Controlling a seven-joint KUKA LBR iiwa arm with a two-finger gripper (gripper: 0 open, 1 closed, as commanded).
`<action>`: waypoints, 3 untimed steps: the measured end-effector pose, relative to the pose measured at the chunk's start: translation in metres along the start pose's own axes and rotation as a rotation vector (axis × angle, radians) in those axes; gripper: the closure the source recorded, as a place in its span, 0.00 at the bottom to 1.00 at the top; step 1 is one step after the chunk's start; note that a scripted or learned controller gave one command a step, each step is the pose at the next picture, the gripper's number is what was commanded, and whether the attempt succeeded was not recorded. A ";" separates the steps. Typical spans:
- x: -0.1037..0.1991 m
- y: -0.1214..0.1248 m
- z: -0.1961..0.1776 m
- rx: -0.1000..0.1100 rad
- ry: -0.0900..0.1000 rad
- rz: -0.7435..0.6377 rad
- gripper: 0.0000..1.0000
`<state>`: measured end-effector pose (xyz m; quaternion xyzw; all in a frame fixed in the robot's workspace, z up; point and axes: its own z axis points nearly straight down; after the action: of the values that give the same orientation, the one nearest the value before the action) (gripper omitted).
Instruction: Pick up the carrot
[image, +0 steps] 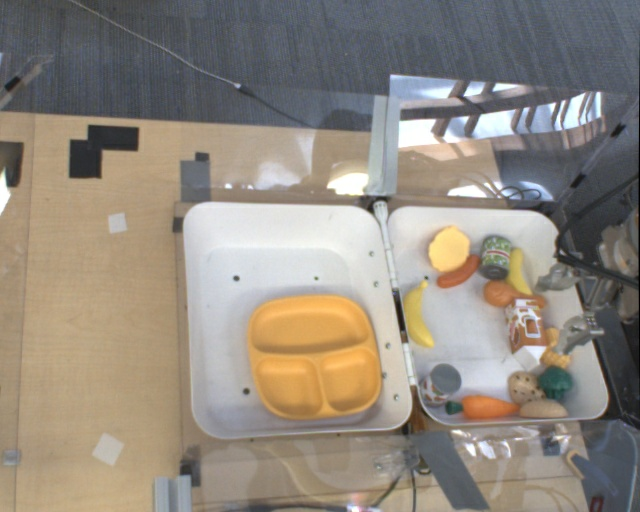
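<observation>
The carrot lies (orange) at the right bin's near rim; jaws' state unclear.

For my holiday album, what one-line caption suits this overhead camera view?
Orange carrot lies at the right white bin's near edge among toy foods; a yellow divided tray sits in the left bin.

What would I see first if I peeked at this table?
Probably the big yellow plate with three sections, lying in the left bin. Next, the heap of toy food in the right bin: a banana near its left wall and the orange carrot along its front edge. The gripper sits at that bin's right side, away from the carrot.
</observation>
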<state>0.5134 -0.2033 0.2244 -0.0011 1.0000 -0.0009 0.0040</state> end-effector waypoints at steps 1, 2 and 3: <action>-0.013 0.023 0.132 0.000 -0.004 -0.234 0.00; -0.017 0.025 0.120 0.003 -0.013 -0.241 1.00; -0.024 0.047 -0.016 0.003 -0.011 -0.268 1.00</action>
<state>0.5376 -0.1561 0.2409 -0.1347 0.9908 -0.0031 0.0095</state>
